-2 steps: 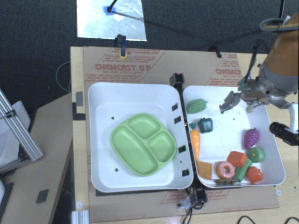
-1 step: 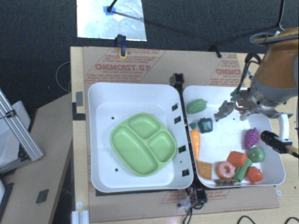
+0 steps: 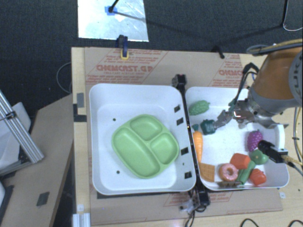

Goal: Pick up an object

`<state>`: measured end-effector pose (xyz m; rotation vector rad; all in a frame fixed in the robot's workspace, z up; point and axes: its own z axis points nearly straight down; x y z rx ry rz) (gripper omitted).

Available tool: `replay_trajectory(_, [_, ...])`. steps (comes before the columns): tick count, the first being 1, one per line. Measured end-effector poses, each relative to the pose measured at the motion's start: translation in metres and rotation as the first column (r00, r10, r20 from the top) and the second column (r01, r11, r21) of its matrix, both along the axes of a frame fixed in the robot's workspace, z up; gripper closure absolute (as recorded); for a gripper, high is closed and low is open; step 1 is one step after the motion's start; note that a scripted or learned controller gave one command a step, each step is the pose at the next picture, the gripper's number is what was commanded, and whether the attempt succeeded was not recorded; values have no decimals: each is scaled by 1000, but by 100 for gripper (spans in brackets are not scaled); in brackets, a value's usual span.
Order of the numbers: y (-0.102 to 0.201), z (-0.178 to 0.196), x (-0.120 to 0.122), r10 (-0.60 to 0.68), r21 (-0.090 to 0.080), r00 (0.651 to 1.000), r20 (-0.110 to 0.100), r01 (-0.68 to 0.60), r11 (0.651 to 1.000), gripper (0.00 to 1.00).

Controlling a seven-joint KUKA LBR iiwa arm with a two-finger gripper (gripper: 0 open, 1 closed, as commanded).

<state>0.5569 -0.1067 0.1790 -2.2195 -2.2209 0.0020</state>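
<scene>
- Camera view shows the arm (image 3: 279, 79) reaching in from the right over the right bin (image 3: 284, 174), with the gripper (image 3: 214, 126) low over the bin's upper left part.
- A small teal toy (image 3: 207, 126) sits right at the fingertips; it looks caught between them, so I judge the gripper closed on it, though the contact itself is small in the picture.
- Whether the teal toy is off the floor or resting on it cannot be told.
- Just above it lies a green leafy toy (image 3: 199, 107); just below, along the bin's left wall, an orange carrot (image 3: 197, 145).
- Further down the same bin lie a pink donut (image 3: 229, 172), a cracker (image 3: 206, 170), a red piece (image 3: 240, 161), a purple grape bunch (image 3: 254, 139) and a green pepper (image 3: 258, 156), packed close together.
- The left bin (image 3: 99, 98) holds a green divided plate (image 3: 144, 145), well apart from the gripper.
- Handling, as a judgement: the teal toy looks like light, stiff moulded plastic, not fragile, with a smooth and likely slippery skin.
- Its outline is lumpy, so a pinch across the narrowest middle part should seat better than one on a bulging end.
- The risk is a shallow hold at the tips, letting the toy squirt out on the lift.
</scene>
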Motion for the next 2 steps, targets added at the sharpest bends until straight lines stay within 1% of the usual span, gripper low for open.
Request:
replay_trajectory(1, [7,-58,6,1,1,1000,-1,-1,1000,0])
replay_trajectory(2, [4,-94,8,-2,-6,1000,8,2,1000,0])
